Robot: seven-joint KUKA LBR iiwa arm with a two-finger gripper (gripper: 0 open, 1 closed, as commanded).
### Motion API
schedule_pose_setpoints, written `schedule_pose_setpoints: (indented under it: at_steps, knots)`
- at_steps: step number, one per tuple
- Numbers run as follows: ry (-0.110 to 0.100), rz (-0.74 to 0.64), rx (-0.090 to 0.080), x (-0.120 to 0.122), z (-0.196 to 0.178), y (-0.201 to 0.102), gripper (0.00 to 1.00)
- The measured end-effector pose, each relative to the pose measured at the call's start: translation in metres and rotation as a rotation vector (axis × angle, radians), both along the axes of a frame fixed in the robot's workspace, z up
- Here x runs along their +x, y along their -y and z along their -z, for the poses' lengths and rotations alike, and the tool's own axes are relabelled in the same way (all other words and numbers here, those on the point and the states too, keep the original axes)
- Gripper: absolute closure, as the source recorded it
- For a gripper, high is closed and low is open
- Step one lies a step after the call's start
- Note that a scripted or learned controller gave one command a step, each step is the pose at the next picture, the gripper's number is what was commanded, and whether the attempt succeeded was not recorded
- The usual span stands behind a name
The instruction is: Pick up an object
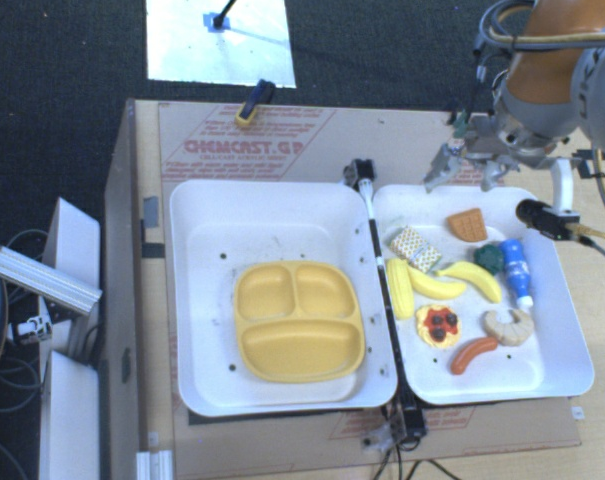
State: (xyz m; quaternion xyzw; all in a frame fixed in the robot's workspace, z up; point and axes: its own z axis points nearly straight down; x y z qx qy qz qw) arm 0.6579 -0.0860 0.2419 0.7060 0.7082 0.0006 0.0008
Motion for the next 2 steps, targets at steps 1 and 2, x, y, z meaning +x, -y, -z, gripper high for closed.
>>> schedule_pose_setpoints:
  at_steps: [1,2]
  knots:
    - [-0.004,0.002,0.000,0.008,0.124,0.068,0.00]
    - [0.000,0.002,-0.001,0.009,0.157,0.093,0.00]
